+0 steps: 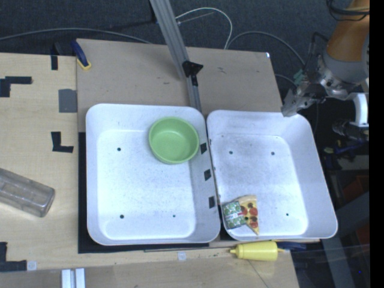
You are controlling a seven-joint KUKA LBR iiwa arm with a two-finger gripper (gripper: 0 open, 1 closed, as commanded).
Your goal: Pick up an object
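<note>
Pincer (292,105) hangs at the upper right, just above the far right corner of the right bin (312,161); whether it is open or closed cannot be told, and nothing shows in its grasp. Well below it and to its left, in the near left corner of the right bin, lies a small snack packet (241,213), green on one side and red and yellow on the other. The packet's long axis runs roughly across the bin, tilted a little, with its green end against the left wall. Farther left of the pincer, the left bin (105,179) holds a green bowl (174,140), upright with its mouth up, near that bin's far wall and right of its middle. Most of both bin floors is bare. Below the packet, outside the bin on the table (132,71), a yellow bottle (259,251) lies on its side, nozzle pointing left. A clear plastic bottle (24,192) lies far left of the pincer.
</note>
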